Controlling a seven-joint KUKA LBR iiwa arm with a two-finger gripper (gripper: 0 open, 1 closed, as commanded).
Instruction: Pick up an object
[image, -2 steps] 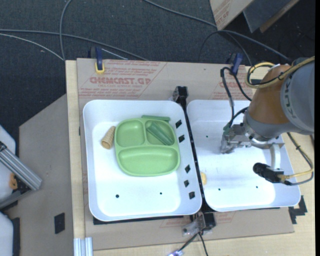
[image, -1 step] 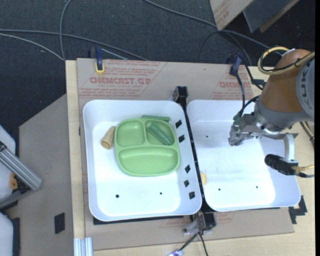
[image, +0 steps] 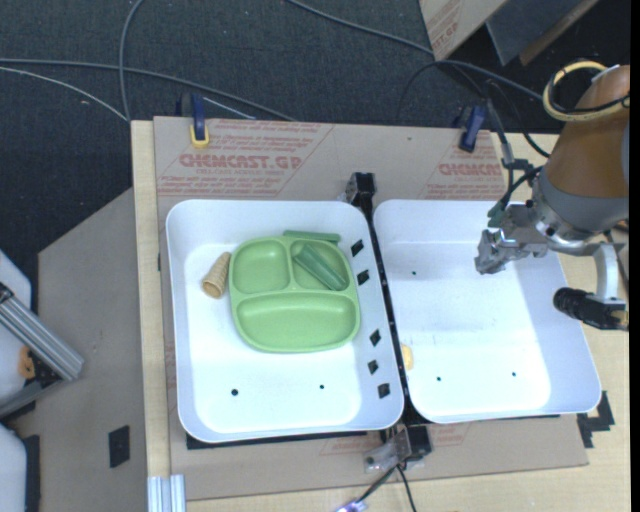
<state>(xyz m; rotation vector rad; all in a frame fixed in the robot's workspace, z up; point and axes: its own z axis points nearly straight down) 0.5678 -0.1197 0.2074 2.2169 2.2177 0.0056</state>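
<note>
1. Since any object will do, the green divided plate (image: 293, 308) in the left bin (image: 190, 300) looks stiff, light and slick; I'd take its raised rim.
2. Touching its left edge lies a small tan cone (image: 215, 274), likely lighter and easier to pinch.
3. Over the right bin (image: 560, 385), the end effector (image: 492, 256) hovers; whether it's parted I cannot tell.

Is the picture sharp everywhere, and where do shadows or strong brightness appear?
Camera view: the green plate and its bin are sharp, soft shadow along the plate's lower edge; the right bin is bright, nearly washed out; the gripper looks slightly blurred.
</note>
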